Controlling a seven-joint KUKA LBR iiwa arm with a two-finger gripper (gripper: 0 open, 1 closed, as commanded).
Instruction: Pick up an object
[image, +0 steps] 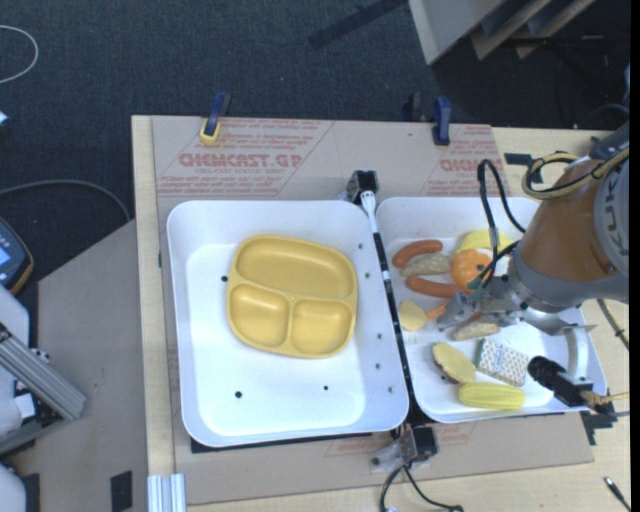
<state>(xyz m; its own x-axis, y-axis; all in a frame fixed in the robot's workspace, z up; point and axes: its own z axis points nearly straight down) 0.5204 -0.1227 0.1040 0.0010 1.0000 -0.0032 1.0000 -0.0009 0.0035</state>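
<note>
On the tabletop (300, 150), the left bin (200, 330) holds a yellow divided plate (292, 295). The arm (570, 240) reaches into the right bin (560, 400); I cannot tell how its jaws (478, 312) stand. Just left, a sausage (432, 287) lies with its long axis left-right, tilting slightly down toward the right.

Two shallow white bins sit side by side on a bench covered with printed cardboard. The left bin (200, 330) holds a yellow divided plate (292, 295) with three compartments, lying flat near its middle. The right bin (425, 400) holds a jumble of toy food: two sausages (417, 253), an orange (468, 268), a lemon (478, 241), a corn cob (491, 397), a banana piece (452, 362) and a checkered cloth-like square (501, 361). The arm (565, 245) reaches in from the right, its gripper (472, 312) low among the items just below the orange. A blue clamp (441, 118) and a yellow-tipped clamp (212, 120) grip the board's far edge.
</note>
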